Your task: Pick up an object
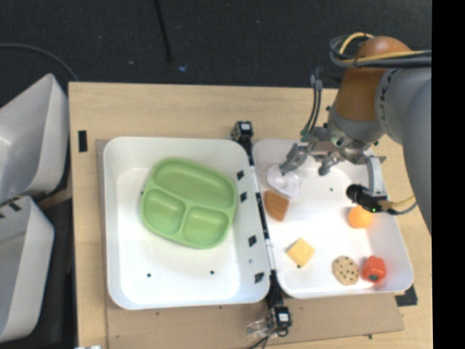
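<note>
A round speckled cookie [346, 270] and red plastic pepper [373, 268] lay well below the gripper [310, 160], whose jaws stood open, empty, just above a translucent white lump [283, 181].

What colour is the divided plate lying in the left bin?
Light green, plain with no pattern; the divided plate shows clearly in the camera view.
</note>
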`<control>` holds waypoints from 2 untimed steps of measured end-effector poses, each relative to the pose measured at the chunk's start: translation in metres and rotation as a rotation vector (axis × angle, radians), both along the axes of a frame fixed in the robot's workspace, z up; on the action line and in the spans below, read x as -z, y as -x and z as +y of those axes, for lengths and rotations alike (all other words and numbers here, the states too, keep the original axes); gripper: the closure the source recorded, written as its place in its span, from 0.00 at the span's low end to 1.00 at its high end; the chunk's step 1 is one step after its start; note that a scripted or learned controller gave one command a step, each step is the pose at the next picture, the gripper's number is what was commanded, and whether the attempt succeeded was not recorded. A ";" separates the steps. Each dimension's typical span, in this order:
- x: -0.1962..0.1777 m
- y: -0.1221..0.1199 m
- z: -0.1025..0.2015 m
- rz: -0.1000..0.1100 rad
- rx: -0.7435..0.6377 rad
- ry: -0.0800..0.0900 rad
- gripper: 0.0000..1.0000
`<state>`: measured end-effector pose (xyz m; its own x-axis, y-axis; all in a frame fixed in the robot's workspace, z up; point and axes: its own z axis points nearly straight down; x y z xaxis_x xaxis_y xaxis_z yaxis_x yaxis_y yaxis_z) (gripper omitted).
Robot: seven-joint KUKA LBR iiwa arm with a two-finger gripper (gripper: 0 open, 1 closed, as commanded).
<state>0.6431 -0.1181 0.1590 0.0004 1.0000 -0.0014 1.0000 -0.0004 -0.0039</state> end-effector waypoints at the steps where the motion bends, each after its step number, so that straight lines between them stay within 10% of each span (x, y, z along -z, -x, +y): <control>1: 0.052 0.000 -0.001 -0.001 0.003 0.000 0.00; 2: 0.038 -0.001 -0.002 -0.008 0.005 0.001 1.00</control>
